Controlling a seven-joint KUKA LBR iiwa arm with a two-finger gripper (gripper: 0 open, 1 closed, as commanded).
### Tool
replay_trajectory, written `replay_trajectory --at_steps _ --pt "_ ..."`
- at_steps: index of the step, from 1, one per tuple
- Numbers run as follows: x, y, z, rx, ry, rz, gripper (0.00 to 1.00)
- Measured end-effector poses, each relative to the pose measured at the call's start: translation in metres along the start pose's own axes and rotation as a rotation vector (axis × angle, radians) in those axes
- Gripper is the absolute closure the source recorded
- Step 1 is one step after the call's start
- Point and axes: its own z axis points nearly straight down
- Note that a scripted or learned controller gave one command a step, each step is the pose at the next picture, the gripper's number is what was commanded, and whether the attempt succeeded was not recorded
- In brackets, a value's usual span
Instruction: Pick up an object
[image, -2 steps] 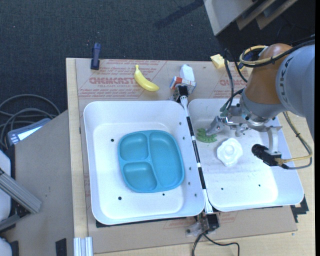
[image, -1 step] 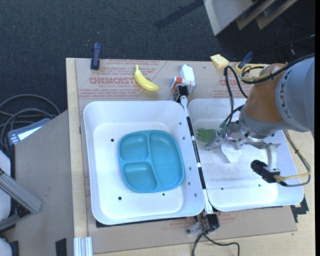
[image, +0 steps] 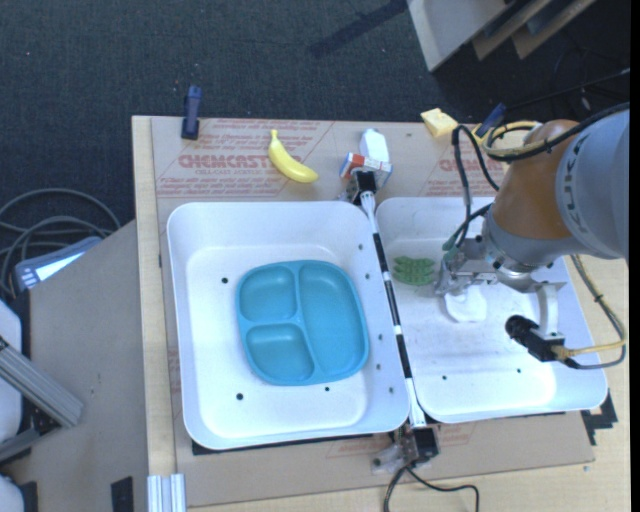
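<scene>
In the right bin (image: 500, 395) my gripper (image: 457, 283) reaches down near the bin's middle, just right of a small green object (image: 412, 269). A white object (image: 465, 305) lies right below the gripper, touching or nearly touching it. The grey arm with its orange band (image: 530, 195) comes in from the right and hides the gripper's upper part. A blue divided plate (image: 300, 320) rests in the left bin (image: 200, 260).
On the bench behind the bins lie a yellow banana (image: 288, 160), a small white and red box (image: 368, 158), a blue item (image: 190, 110) and a yellow block (image: 437, 122). A black cable connector (image: 530, 338) hangs over the right bin.
</scene>
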Motion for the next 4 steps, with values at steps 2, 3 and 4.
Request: replay_trajectory --at_steps 2,3,4 --pt "0.008 -0.036 -0.088 0.006 0.002 -0.001 0.0" --pt "-0.01 -0.018 0.005 0.008 0.003 -0.001 0.0" --pt "-0.024 -0.034 0.012 0.008 0.003 -0.001 0.0"
